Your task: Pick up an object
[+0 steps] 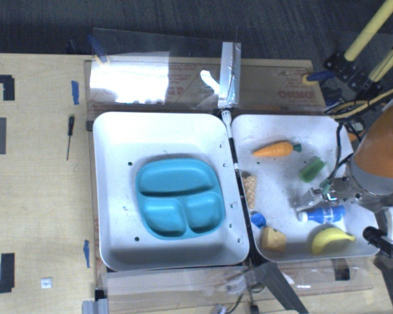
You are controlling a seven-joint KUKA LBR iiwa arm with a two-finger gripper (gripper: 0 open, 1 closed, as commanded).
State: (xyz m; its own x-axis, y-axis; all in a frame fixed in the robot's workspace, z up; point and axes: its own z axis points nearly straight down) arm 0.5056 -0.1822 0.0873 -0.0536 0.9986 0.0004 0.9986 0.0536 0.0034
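Gripper low in right bin, near its right wall, open floor to its left; finger state unclear. Blue-white bottle just below it, lying flat, banana beyond.

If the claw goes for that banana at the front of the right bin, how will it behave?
The banana looks like a smooth plastic toy, so probably light and stiff, though possibly slippery. Its curved shape suggests it may pivot or rock if pushed at one end. It lies close to the right bin's front wall and beside a blue-and-white object, so a push could jam it there.
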